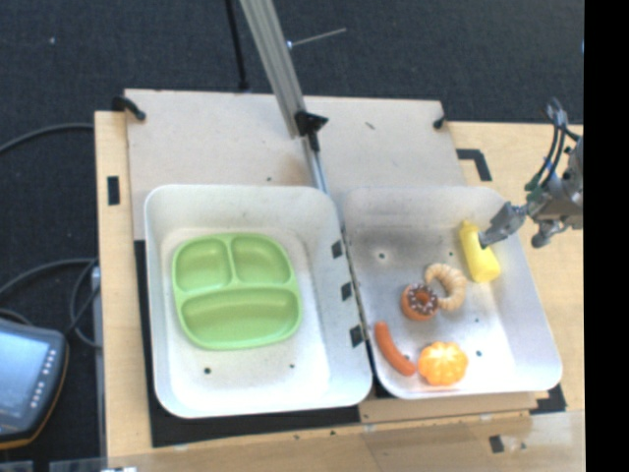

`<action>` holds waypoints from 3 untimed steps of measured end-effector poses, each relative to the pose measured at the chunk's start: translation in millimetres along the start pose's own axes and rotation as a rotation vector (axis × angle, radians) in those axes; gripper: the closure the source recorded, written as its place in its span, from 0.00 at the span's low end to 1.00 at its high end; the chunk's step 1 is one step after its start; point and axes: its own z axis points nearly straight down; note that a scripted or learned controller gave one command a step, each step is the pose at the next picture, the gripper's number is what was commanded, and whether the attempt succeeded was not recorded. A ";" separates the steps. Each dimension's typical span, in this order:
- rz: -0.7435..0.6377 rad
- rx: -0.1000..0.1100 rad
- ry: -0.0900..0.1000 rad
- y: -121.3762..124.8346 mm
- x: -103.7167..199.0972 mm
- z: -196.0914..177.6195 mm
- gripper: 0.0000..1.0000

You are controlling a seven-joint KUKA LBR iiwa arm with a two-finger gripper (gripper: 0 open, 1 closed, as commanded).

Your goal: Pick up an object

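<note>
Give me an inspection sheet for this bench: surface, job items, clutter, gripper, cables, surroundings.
Surface: wooden bench bearing left bin and right bin, side by side.
Job's things: right bin holds yellow piece, beige ring, brown-red donut, orange fruit, orange sausage.
Clutter: green divided plate in left bin.
Gripper: gripper at the right bin's far right edge, beside the yellow piece; jaws unclear.
Cables: wires above gripper; cable on floor, left.
Surroundings: dark carpet, metal post, handheld pendant.
</note>
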 end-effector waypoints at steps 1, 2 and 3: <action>-0.010 0.008 0.007 -0.6 35.5 81.4 0.00; -0.011 0.001 0.007 -28.5 88.1 69.1 0.00; -0.015 0.001 0.008 -39.4 170.8 75.4 0.00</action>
